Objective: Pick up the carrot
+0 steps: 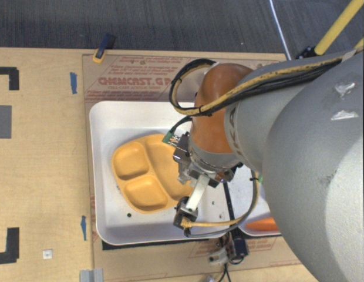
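Observation:
A strip of an orange carrot (pixel 265 224) shows at the lower right, in the right bin (pixel 252 231), mostly hidden under the grey arm. My gripper (pixel 192 172) hangs below the orange wrist band over the left bin (pixel 105 157), above the right edge of a yellow divided plate (pixel 141 169). It stands to the left of the carrot, well apart from it. The wrist hides whatever is directly beneath the gripper.
The yellow plate has three compartments and fills the middle of the left bin. A small dark speck (pixel 129 215) lies on the bin floor near its front. The arm covers nearly all of the right bin. Cardboard (pixel 129 78) lies behind the bins.

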{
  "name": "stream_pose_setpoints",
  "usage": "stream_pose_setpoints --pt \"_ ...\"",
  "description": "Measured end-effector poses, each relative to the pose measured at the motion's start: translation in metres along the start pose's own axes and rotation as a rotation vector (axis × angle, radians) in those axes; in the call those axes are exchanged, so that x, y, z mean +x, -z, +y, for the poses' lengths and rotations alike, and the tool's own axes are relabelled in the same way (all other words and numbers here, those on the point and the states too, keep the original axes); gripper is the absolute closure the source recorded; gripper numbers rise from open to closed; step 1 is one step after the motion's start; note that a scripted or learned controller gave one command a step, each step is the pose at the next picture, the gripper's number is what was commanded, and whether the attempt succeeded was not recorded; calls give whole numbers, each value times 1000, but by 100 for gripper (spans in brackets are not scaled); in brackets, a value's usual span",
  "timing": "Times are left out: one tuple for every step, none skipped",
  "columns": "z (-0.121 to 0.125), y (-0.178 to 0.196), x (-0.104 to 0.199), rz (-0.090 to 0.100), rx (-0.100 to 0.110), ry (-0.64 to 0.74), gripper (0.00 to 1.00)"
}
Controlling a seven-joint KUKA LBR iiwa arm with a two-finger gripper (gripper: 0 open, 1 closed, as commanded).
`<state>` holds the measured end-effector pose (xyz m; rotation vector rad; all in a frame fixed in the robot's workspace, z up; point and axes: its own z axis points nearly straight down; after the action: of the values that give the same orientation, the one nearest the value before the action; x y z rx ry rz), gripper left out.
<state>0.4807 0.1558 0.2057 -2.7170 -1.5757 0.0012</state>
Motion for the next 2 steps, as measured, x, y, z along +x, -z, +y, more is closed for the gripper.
stream_pose_setpoints --pt "-36 -84 58 -3 4 -282 100" --pt "-13 -66 19 -2 3 -59 100"
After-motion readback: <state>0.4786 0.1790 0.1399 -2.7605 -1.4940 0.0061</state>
